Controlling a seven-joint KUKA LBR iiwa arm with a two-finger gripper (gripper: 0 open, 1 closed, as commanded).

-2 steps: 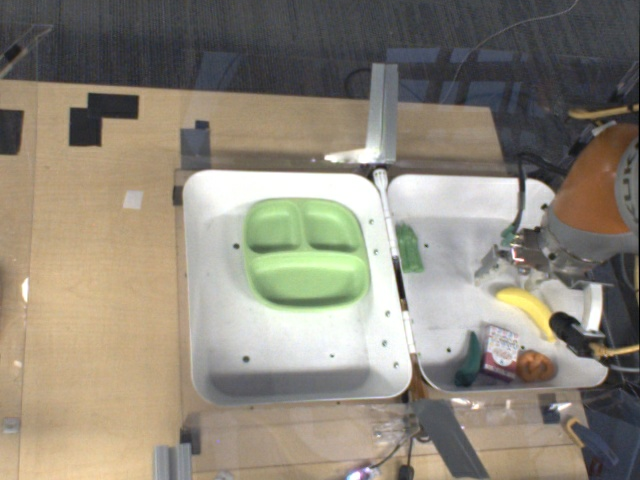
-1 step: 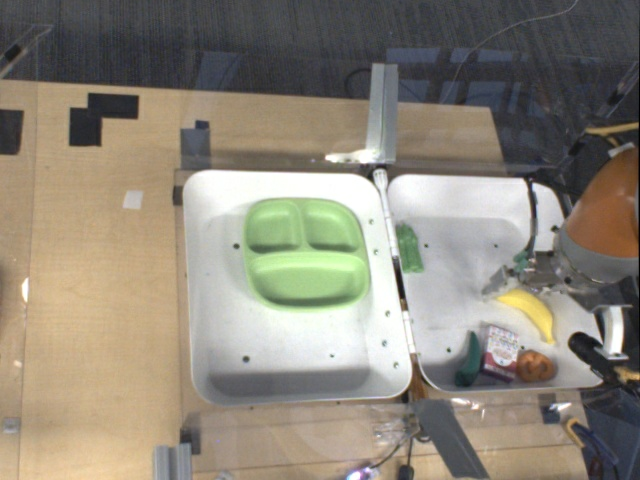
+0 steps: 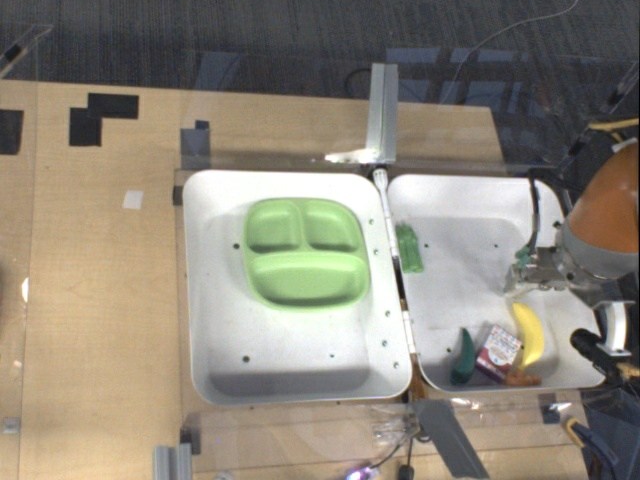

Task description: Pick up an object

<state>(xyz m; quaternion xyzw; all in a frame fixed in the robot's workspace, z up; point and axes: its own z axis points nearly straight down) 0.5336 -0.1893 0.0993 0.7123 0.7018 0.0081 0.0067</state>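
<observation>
Left bin [image 3: 200,298]: green divided plate [image 3: 305,251] at centre. Right bin [image 3: 470,223]: green block [image 3: 409,248] at 9 o'clock wall; banana [image 3: 530,334], small box [image 3: 499,352], dark green item [image 3: 465,357] clustered at 5 o'clock. Gripper [image 3: 527,273] just above banana, 3 o'clock side.

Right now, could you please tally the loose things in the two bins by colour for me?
Green: 3 – the divided plate in the left bin, the small green block and the dark green piece in the right bin
Yellow: 1 – the banana
Multicoloured: 1 – the small printed box
Orange: 1 – a small piece below the banana, too small to identify
Total: 6
</observation>
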